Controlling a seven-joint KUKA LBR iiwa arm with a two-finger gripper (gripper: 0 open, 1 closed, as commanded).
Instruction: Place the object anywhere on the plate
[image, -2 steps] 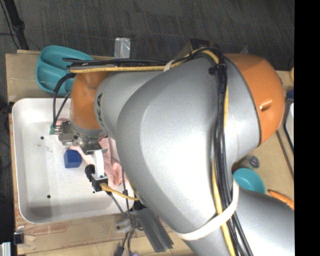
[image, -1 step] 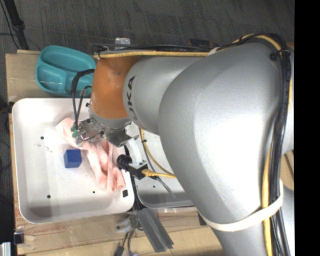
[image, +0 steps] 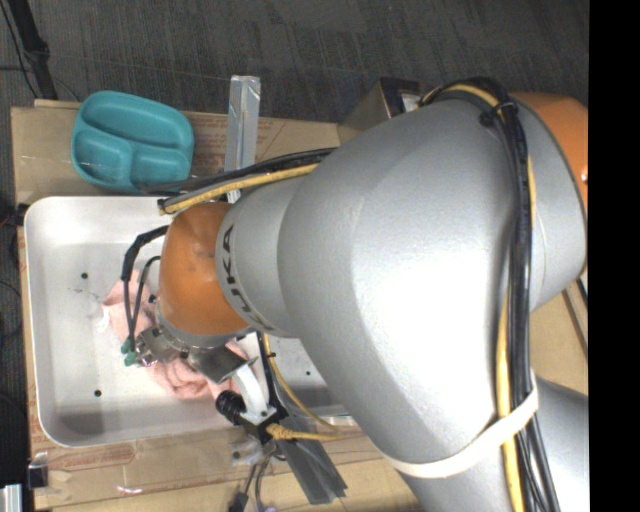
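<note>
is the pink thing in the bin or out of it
In the bin. The pink thing lies on the floor of the white bin, inside its rim, partly hidden under the arm's orange band.

Grey arm (image: 400, 280) reaching into white bin (image: 50, 300), its orange band (image: 195, 275) hanging over pink object (image: 185, 375), teal plate (image: 132, 140) lying on desk (image: 300, 135) beyond bin

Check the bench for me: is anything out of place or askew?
Yes. The teal sectioned plastic plate lies on the cardboard outside the white bin, overhanging the edge, while the pink crumpled soft object is in the bin under the arm's wrist.
</note>
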